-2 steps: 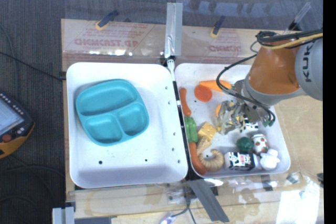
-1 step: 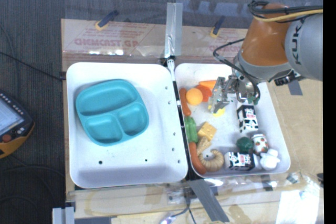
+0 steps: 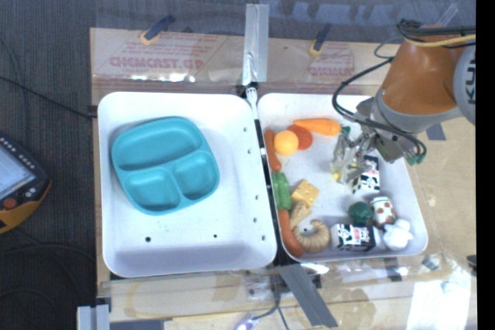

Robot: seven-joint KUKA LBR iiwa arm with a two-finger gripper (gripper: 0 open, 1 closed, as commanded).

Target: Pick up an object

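Hovering low inside shallow white right-hand bin (image 3: 402, 166), hand (image 3: 349, 157); grip state impossible to tell.
At nine o'clock: round orange ball (image 3: 286, 142).

Single fixed camera, mounted above the worktop (image 3: 155, 58), looking down at a slant. Far enough back to take in both white bins whole: left bin (image 3: 124, 243) and right bin (image 3: 414, 205), side by side at frame centre. Dark floor shows beyond the worktop. The arm (image 3: 421, 81) enters from the right edge.
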